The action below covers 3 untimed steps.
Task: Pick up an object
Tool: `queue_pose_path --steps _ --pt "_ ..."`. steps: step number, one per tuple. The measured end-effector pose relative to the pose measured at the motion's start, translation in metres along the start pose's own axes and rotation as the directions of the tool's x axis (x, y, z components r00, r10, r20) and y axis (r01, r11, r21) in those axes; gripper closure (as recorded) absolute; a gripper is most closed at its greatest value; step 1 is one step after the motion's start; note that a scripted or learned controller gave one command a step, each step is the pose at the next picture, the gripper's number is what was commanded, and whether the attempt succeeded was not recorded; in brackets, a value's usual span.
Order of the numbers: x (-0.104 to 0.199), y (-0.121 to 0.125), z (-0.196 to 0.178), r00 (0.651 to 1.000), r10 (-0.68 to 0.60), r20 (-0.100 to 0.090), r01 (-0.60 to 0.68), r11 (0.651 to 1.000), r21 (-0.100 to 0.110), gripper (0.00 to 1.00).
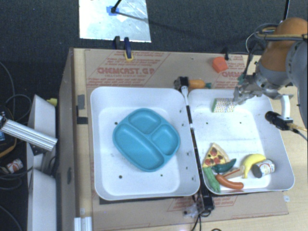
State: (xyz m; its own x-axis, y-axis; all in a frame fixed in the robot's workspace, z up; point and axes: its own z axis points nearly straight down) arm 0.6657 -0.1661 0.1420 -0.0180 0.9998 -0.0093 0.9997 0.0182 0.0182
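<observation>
My gripper (pixel 239 97) hangs over the far edge of the right bin (pixel 250 134), just right of a small pale dotted block (pixel 223 106) lying on the bin floor. Nothing shows between the fingers. At the bin's near side lie a pizza slice (pixel 215 154), a dark green vegetable (pixel 222 167), a hot dog (pixel 230 182), a banana (pixel 252 161) and a small can (pixel 264 168).
The left bin (pixel 108 129) holds a blue divided plate (pixel 146 138). An orange block (pixel 220 64) and a small orange item (pixel 197 84) rest on the cardboard behind the bins. A black-tipped part of the arm (pixel 279 120) juts over the right bin's right rim.
</observation>
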Motion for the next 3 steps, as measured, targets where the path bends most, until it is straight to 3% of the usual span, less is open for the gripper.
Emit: queue_pose_path --steps 1,2,3 --pt "0.000 0.001 -0.011 1.000 -0.002 0.001 0.002 1.000 -0.004 1.00" --pt "0.061 -0.006 -0.047 1.000 0.013 -0.010 -0.013 1.000 0.014 1.00" --pt "0.060 -0.005 -0.057 1.000 0.012 -0.009 -0.011 1.000 0.011 1.00"
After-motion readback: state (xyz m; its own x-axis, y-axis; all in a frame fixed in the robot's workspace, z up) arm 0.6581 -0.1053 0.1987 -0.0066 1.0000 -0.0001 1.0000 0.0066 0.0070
